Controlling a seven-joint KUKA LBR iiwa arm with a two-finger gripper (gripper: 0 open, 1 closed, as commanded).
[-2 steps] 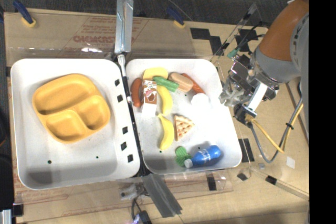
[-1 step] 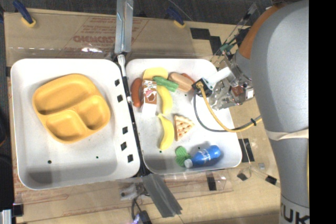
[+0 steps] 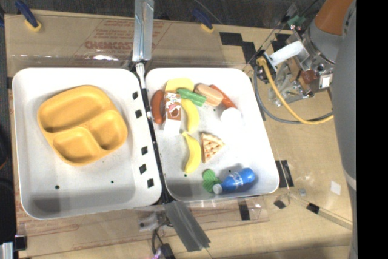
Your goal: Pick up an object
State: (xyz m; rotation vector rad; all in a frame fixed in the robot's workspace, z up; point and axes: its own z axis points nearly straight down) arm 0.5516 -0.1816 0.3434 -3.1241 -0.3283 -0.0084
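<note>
The right bin (image 3: 260, 130) holds several toy foods. Among them are a yellow banana (image 3: 191, 153), a pizza slice (image 3: 211, 146), a hot dog (image 3: 210, 94), a green pepper (image 3: 191, 96), a small carton (image 3: 173, 107), a red sausage (image 3: 157, 107) and a white piece (image 3: 231, 116). A blue bottle (image 3: 236, 180) lies by a green piece (image 3: 210, 181) at the front. My gripper (image 3: 295, 73) hangs outside the right bin, beyond its far right corner, over the bench, among yellow cables. Nothing from the bin is seen in it.
The left bin (image 3: 24, 179) holds a yellow divided tray (image 3: 82, 123). A metal bar (image 3: 143, 27) stands behind the seam between the bins. Blue clamps (image 3: 27, 15) sit on the bench's back edge. A yellow cable (image 3: 297, 115) loops right of the bin.
</note>
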